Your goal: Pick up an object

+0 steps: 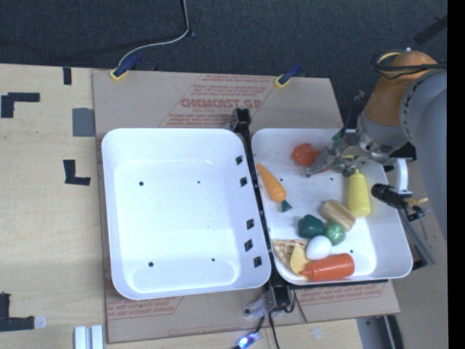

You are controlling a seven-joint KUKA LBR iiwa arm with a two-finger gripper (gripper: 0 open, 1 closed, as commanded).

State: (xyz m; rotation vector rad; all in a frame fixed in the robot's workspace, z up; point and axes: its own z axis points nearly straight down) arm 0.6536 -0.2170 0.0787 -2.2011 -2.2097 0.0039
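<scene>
Crowding the near corner, the red plastic sausage (pixel 328 267) is lying low; I'm watching the gripper (pixel 336 160), seemingly spread and empty, risking nudging the red tomato-like toy (pixel 304 153) aside.

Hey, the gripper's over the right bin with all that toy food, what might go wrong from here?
The gripper hovers beside the small red tomato-like toy; a round thing may roll away from the fingers. The yellow plastic bottle lies just under the wrist, so a descent might bump it. The crowded pile near the white egg invites picking two things at once.
</scene>
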